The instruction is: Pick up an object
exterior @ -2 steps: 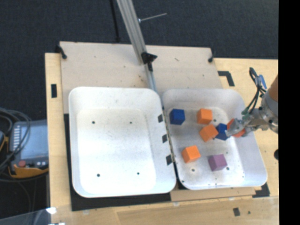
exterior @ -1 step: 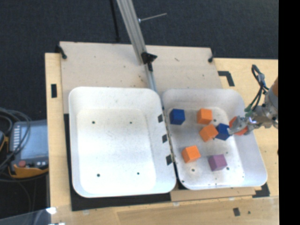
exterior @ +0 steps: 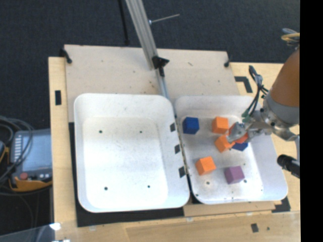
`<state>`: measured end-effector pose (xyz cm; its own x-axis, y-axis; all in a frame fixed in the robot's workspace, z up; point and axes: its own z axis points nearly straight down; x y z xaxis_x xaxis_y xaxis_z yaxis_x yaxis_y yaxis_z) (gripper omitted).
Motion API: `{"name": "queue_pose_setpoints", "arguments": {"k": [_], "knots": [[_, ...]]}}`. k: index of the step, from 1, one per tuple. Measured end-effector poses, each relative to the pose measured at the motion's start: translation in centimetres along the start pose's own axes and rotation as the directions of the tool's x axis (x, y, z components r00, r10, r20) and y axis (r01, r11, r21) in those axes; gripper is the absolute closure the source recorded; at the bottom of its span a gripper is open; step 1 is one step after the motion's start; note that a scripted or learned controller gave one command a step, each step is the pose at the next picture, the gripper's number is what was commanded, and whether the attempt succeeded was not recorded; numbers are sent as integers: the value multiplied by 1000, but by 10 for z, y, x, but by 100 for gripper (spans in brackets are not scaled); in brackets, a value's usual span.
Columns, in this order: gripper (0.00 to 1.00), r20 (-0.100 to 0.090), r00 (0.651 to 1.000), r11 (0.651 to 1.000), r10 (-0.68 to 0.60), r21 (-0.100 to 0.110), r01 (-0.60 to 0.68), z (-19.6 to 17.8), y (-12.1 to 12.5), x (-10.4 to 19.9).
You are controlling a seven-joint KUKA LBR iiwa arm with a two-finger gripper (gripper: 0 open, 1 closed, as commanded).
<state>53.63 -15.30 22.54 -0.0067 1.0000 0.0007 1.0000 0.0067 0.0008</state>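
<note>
My gripper [exterior: 238, 135] hangs low over the middle of the right bin [exterior: 267, 185], reaching in from the right. An orange cube [exterior: 222, 144] lies right at its left side, and a dark blue block [exterior: 241, 145] peeks out just below it. Both look to be touching the gripper or very near it, and I cannot tell which. Another orange cube [exterior: 220, 125] sits just up and left of the gripper. Further off lie a blue cube [exterior: 190, 125], a third orange cube [exterior: 205, 165] and a purple cube [exterior: 233, 174].
The left bin [exterior: 86, 110] stands beside the right one, with a ridge between them. A slanted metal pole [exterior: 144, 32] rises behind the bins. The arm's orange band [exterior: 287, 84] is at the right edge.
</note>
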Motion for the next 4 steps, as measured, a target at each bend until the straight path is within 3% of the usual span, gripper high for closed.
{"name": "queue_pose_setpoints", "arguments": {"k": [4], "knots": [[100, -1, 1000, 1000, -2, 1, 2, -16, 6, 211]]}}
